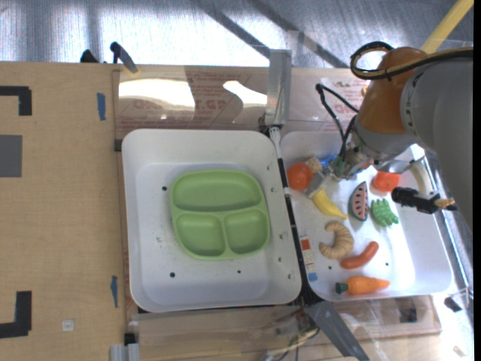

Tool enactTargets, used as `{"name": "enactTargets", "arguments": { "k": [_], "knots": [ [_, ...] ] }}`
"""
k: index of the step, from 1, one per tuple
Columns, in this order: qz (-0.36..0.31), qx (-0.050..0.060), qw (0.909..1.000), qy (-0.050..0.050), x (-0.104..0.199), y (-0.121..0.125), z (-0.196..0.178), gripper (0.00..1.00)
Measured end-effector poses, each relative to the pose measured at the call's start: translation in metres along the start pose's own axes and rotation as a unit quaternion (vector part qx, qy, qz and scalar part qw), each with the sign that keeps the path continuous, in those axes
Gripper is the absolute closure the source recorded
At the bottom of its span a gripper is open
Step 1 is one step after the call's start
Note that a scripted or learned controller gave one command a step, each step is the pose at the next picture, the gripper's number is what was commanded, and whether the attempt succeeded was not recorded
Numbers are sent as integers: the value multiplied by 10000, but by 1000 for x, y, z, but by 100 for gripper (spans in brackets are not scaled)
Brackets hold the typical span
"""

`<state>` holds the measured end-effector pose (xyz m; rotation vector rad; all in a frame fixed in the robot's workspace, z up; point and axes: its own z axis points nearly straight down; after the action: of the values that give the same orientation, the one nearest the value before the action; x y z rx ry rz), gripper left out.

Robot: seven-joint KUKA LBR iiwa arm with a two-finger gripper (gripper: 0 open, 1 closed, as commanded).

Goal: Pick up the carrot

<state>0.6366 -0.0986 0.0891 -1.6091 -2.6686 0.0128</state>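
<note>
The carrot (367, 284) is orange with a small green top. It lies flat near the front edge of the right bin (428, 265). My gripper (342, 164) hangs over the back part of that bin, well behind the carrot and apart from it. Its tip sits among small items next to an orange round fruit (299, 176). The grey arm with its orange band (385, 100) reaches in from the right above it.
Between gripper and carrot lie a banana (328, 204), a watermelon slice (358, 200), a croissant (337, 239) and a red sausage (361, 256). A green piece (385, 212) and a red fruit (386, 180) lie further right. The left bin (143, 224) holds a green divided plate (219, 212).
</note>
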Motion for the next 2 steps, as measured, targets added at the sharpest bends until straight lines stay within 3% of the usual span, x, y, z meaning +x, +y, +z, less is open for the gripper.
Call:
{"name": "enactTargets", "arguments": {
  "k": [1,2],
  "knots": [
    [794,-152,9967,-107,31,-63,1,0],
    [780,-180,9967,-129,30,-61,-12,100]
  ]
}}
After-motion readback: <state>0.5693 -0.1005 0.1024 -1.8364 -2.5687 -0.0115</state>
